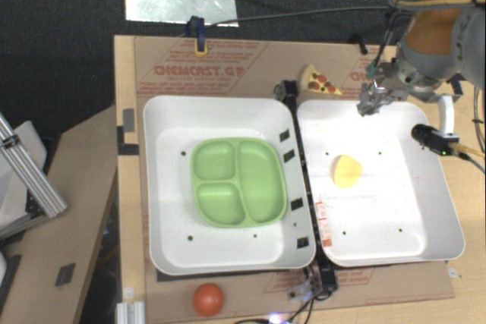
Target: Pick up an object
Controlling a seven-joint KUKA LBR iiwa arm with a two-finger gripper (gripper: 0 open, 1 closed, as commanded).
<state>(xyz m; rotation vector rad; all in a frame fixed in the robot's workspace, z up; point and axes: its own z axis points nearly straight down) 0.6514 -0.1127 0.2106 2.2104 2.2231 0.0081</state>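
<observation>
While a green divided tray (238, 181) is held in the left bin (163, 125), a yellow object (348, 170) is seen lying in the right bin (425, 224). The gripper (370, 104) is poised over that bin's far edge; the jaws' state cannot be told.

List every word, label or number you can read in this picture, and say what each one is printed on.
"CHEMCAST GP", in red, on the brown protective sheet under the bins.
Smaller red print, repeated across that sheet: too small to read.
Red-and-white label along the right bin's left edge: too blurred to read.
</observation>
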